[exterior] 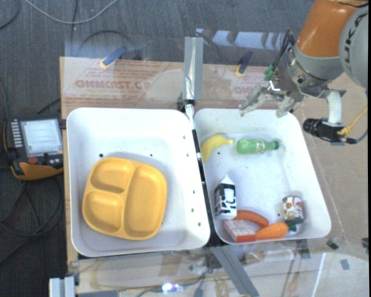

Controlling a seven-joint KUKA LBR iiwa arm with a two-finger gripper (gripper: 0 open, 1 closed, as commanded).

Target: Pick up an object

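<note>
My gripper hangs over the far edge of the right bin, its two fingers spread apart and open with nothing between them. Below it in that bin lie a yellow banana and a green bottle on its side. Nearer the front stand a black-and-white bottle and a small can. A red sausage, a pink box and an orange carrot lie along the front wall.
The left bin holds a yellow divided plate. A metal divider post rises between the bins at the back. A handheld device lies left of the bench.
</note>
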